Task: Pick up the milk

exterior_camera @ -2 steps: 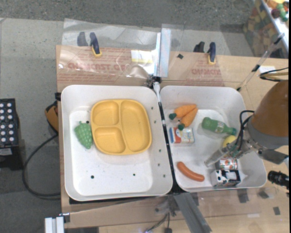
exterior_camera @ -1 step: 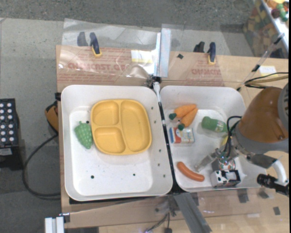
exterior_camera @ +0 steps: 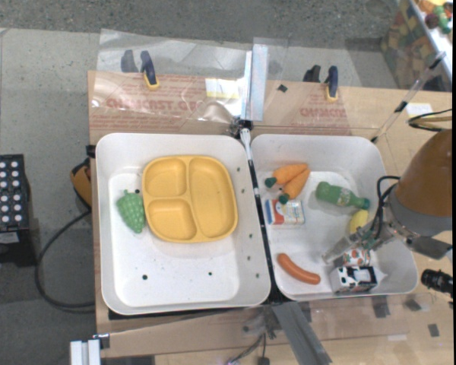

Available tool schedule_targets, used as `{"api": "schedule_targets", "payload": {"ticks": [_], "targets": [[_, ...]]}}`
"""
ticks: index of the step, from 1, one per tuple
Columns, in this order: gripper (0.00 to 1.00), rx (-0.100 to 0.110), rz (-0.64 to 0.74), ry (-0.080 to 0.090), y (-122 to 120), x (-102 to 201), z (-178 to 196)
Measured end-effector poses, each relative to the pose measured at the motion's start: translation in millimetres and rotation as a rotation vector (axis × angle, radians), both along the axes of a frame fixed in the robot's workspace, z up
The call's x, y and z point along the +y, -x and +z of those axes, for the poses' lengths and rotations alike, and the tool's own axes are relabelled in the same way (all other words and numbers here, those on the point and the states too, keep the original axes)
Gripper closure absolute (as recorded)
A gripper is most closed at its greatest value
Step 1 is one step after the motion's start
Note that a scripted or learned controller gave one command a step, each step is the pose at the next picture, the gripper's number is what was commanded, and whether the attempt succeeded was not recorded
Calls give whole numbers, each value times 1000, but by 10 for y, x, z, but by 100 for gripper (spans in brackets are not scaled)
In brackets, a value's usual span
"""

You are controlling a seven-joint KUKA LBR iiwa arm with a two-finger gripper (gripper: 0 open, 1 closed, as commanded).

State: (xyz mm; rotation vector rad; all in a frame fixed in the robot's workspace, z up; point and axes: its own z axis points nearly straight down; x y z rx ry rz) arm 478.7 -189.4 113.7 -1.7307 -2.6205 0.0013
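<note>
A plywood surface over a grey floor carries two shallow white bins, and in the right bin the milk, a small boxy carton printed with black cow patches, sits near the front right corner directly under the gripper, whose jaws I cannot tell to be open or closed, and nothing is visibly held. The risk, as I judge it, is that the carton's smooth flat faces slip or twist, or that it gets pushed against the bin wall. The glossy red sausage, yellow lemon and green bottle lie close by, while the left bin holds a yellow divided plate and knobbly green grapes.
</note>
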Motion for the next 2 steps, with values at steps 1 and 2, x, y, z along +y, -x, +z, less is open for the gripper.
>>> {"api": "schedule_targets", "payload": {"ticks": [1,2], "targets": [[100,-12,-1,2,-28,2,111],[100,-1,180,0,-7,650,655]]}}
